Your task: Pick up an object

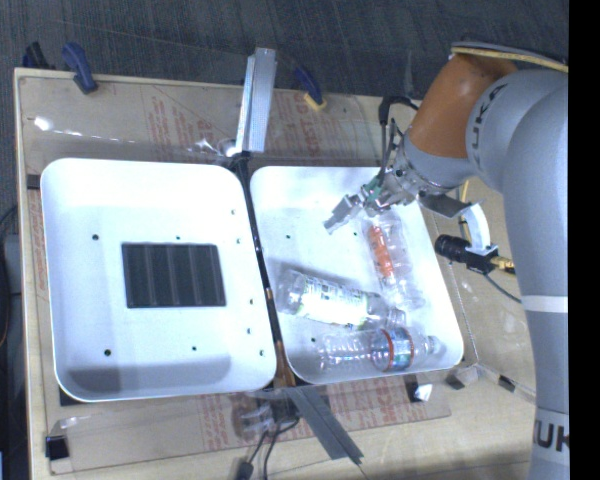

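My gripper (352,208) hangs over the upper middle of the right bin (280,193), and I cannot tell how it is set; nothing shows in it. Just below and right of it lies a clear bottle with an orange label (385,253), stretched along the bin's right side. A second clear bottle with a pale label (325,300) lies slantwise across the middle, and a third with a blue band (380,350) lies along the lower wall, touching or nearly touching the second. All three rest on the bin floor.

My arm (510,158) comes in over the bin's upper right corner, with a small black fitting (458,250) just outside the right rim. The upper left part of this bin's floor is bare, while the lower half is crowded by bottles close to the walls.

The left bin (70,218) holds a dark ribbed rectangular panel (173,274) flat at its middle, with white floor all round it. The two bins meet along a narrow seam, where a grey metal bar (256,98) rises at the top. Blue clamps (80,66) grip the worktop (140,118) along its far edge.
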Controlling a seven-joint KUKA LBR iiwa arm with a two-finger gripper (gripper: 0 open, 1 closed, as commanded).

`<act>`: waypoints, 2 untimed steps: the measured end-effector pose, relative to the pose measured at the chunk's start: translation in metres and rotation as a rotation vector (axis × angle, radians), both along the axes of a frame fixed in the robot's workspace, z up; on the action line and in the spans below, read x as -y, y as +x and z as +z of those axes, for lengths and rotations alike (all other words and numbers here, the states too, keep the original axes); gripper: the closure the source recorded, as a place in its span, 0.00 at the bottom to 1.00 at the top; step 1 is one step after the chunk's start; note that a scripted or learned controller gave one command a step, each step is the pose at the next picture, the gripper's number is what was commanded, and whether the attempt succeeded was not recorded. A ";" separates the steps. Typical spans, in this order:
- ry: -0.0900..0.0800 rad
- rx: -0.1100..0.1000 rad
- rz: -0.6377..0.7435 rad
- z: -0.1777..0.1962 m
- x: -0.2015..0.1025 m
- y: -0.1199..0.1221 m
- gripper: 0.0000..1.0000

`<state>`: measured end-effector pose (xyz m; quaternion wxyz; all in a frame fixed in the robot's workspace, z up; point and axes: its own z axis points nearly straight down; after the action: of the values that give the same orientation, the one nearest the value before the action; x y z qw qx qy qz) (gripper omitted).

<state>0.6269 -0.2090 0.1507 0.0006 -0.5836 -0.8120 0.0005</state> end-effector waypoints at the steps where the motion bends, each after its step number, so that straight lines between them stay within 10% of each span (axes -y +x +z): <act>1: -0.001 0.002 -0.172 0.123 -0.023 0.031 0.00; 2: -0.001 0.001 -0.292 0.180 -0.018 0.030 0.00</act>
<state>0.6567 -0.1908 0.3309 -0.0001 -0.6955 -0.7186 0.0006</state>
